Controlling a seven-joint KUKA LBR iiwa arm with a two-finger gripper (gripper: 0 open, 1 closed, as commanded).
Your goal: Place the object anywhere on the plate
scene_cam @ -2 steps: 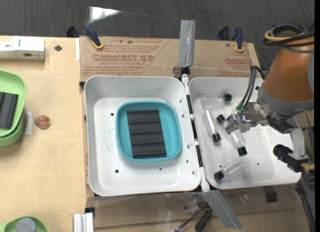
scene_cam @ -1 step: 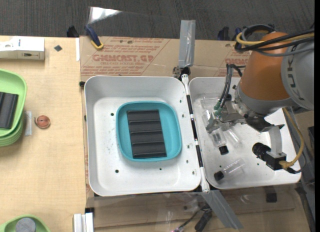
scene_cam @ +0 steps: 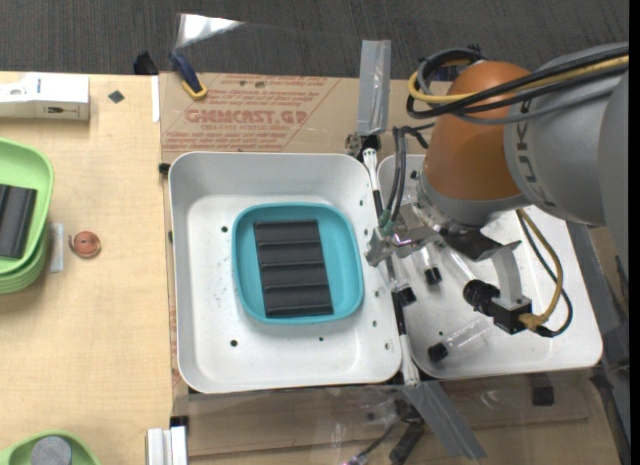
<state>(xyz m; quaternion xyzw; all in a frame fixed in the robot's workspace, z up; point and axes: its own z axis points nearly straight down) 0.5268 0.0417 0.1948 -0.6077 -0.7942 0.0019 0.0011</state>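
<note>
Object (scene_cam: 293, 268) = dark ribbed block, lying flat in the well of the teal plate (scene_cam: 345, 288), roughly centred, ribs across, clear of the plate's rim all round. Plate sits in the middle of the left bin (scene_cam: 195, 353).

My hand (scene_cam: 418, 243) is right of the plate, just past the wall between the bins, low over the right bin (scene_cam: 570, 348). It's tucked under my wrist, so I can't tell whether it's open or closed. Nothing visibly in it.

My read: placement looks done. To finish clean, lift straight up before any sideways move and keep away from the plate's right edge so the cables (scene_cam: 545, 288) don't snag the bin wall or nudge the plate. Cardboard (scene_cam: 250, 113) on the worktop behind the plate isn't in the way.
</note>
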